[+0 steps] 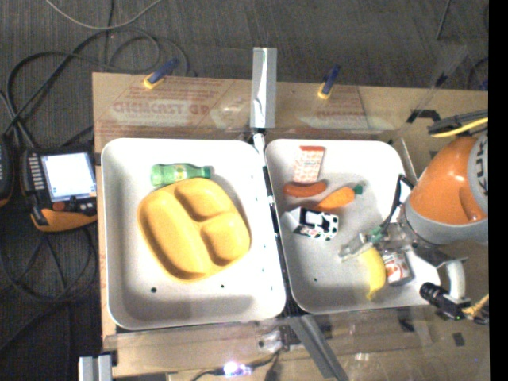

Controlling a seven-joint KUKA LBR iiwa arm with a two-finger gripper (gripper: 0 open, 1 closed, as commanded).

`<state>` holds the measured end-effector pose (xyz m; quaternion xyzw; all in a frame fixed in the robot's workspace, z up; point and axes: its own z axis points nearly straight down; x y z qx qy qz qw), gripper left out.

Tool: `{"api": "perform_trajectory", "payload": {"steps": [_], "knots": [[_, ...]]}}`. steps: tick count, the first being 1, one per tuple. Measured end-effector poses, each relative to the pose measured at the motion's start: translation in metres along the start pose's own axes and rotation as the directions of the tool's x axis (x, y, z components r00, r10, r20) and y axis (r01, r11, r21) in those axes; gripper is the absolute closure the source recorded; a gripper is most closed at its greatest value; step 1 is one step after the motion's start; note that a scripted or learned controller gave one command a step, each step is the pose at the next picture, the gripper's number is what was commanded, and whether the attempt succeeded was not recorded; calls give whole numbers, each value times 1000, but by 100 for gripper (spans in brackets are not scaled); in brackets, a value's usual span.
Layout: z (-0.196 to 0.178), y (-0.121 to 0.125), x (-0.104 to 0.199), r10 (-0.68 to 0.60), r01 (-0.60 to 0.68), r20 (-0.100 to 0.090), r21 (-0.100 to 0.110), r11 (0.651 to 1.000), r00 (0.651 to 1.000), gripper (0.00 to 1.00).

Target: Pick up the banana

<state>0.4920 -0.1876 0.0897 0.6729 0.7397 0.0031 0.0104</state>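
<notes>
The fingers (361, 244) sit low in the right bin (317, 288), touching the upper end of the banana (373, 270); whether they grip it I cannot tell. The arm (448, 197) rises from there toward two o'clock, orange band uppermost.

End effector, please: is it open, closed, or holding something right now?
End effector: it sits right over the banana in the right bin; whether it is open, closed, or holding the banana cannot be told.
</notes>
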Motion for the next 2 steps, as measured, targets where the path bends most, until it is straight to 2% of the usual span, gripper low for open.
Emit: {"api": "perform_trajectory", "payload": {"steps": [1,2], "knots": [[-6,2,0,0,0,-6,3,1000,1000,100],[-50,0,68,141,-141,-11,28,990,990,100]]}}
